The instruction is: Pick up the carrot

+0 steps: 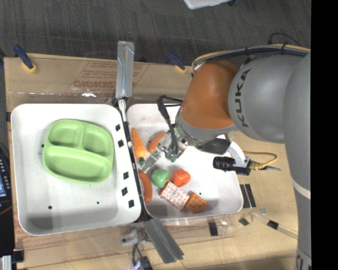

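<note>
Gripper [158, 157] is lowered beside the carrot [138, 143]; its grasp state cannot be told. Crowding toys could be snagged instead.

Arm [274, 100] cut off by right and bottom edges. End effector [165, 154] fingertips too small and cluttered to read gap. Orange item [156, 141] half hidden behind end effector, identity unclear. White object [208, 3] cut by top edge. Right bin [222, 203] upper part covered by arm.
</note>
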Robot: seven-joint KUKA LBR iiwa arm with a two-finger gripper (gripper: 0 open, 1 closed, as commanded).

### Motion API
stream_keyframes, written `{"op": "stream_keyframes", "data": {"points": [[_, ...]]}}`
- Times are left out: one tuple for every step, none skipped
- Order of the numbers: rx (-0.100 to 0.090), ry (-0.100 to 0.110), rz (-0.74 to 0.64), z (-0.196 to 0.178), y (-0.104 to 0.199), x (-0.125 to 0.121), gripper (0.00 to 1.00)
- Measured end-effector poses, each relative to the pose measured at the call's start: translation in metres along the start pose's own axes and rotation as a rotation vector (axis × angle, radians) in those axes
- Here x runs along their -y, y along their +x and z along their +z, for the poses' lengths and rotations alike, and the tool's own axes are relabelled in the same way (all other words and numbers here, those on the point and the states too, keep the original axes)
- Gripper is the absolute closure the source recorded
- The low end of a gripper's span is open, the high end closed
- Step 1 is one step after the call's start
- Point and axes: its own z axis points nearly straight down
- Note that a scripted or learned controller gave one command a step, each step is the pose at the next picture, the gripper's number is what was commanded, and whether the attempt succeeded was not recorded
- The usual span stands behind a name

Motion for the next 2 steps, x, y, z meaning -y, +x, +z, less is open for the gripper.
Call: {"op": "stream_keyframes", "data": {"points": [[0.005,-0.002,-0.209,-0.001,-0.038,-0.012,0.00],[0.003,-0.001,-0.376,0.100,-0.100,-0.020,0.00]]}}
